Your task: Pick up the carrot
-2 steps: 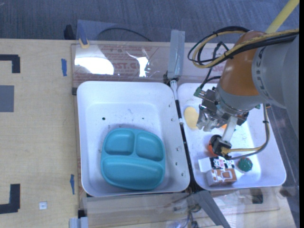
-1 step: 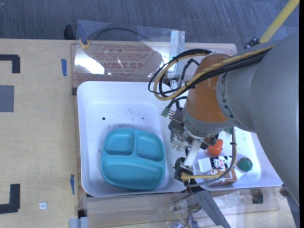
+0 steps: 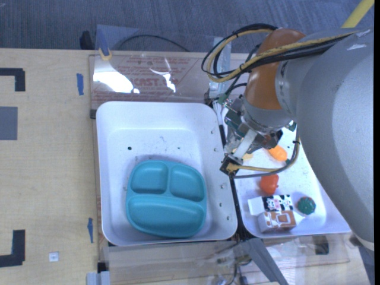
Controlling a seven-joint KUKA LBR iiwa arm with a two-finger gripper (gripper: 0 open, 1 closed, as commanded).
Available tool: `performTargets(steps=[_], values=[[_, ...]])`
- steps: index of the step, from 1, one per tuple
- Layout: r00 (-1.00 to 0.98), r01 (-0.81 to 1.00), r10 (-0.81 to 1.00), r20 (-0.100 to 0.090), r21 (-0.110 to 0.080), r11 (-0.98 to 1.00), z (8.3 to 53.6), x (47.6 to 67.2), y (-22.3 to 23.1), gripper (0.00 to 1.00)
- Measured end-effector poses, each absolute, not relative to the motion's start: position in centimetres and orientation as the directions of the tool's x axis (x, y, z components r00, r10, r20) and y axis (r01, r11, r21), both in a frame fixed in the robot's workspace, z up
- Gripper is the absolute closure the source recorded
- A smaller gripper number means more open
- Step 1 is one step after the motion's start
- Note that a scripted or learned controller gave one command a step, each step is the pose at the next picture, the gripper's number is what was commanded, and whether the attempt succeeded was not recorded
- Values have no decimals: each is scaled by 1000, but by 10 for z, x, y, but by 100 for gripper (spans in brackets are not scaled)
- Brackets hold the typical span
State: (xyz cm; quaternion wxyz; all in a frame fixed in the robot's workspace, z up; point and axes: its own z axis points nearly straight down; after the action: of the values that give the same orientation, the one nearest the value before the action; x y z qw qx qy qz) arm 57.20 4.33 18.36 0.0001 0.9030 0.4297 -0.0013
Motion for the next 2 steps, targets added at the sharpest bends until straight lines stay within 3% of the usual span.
performTargets(steps=[1,2], values=[[809,588,588,0,-1,-809,226,567,123,100],[884,467,467,-8,0,-884,193,649,51,100]])
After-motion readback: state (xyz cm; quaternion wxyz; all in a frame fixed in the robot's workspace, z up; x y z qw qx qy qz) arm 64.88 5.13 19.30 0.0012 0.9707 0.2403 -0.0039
